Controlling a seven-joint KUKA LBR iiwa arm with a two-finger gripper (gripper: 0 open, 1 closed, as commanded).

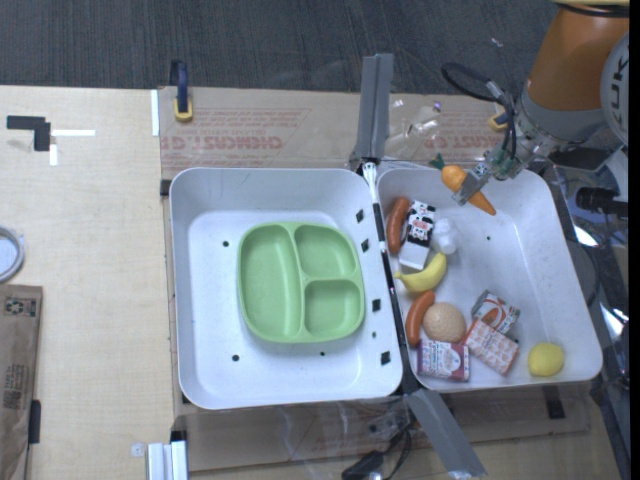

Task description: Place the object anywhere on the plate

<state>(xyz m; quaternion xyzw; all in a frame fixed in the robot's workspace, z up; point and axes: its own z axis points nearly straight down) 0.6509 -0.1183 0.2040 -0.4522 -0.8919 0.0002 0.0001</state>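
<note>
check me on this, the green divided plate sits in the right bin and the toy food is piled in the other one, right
Not quite: the camera view shows the green divided plate in the left bin, not the right one. The toy food, such as the banana and the lemon, lies in the right bin.

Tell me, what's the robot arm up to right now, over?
Gripper at right bin's far edge, by the carrot; grasp unclear. Green plate waits in left bin. Bin walls lie between, over.
</note>
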